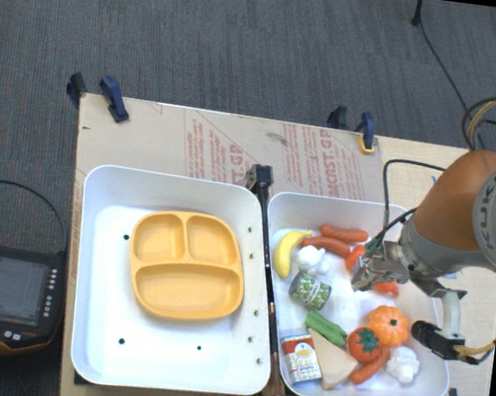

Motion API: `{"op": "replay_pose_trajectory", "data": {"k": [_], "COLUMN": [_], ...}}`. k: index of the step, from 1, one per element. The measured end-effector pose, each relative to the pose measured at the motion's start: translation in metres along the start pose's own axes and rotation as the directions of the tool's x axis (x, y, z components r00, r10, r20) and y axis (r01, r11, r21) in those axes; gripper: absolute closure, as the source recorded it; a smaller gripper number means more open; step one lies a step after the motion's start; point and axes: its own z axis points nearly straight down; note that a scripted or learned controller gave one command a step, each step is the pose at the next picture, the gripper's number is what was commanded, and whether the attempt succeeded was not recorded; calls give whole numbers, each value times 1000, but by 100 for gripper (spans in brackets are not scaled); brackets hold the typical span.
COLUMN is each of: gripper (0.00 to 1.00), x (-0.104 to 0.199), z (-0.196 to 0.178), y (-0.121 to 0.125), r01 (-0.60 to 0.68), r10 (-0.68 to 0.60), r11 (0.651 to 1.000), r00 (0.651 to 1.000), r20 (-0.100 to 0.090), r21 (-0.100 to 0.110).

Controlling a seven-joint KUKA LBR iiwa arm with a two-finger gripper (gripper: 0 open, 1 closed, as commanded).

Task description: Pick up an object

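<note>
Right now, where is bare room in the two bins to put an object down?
The left white bin has bare floor around the yellow divided plastic tray, widest along its front and left walls. The right white bin is crowded with toy food beneath the gripper.

Toy food [341, 317] crowding right bin [438, 382]

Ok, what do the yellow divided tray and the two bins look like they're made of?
Yellow divided tray: probably molded plastic, matte, with smooth rounded compartment walls. Left bin and right bin: likely thin white plastic, slightly glossy, with rounded corners. I can't tell for sure.
</note>
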Motion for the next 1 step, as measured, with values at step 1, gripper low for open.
{"op": "replay_pose_trajectory", "data": {"k": [1], "gripper": [0], "x": [0], "z": [0], "y": [0], "r01": [-1], "r10": [1], "r11": [1000], "r00": [1000], "r20": [0], "r21": [0]}}
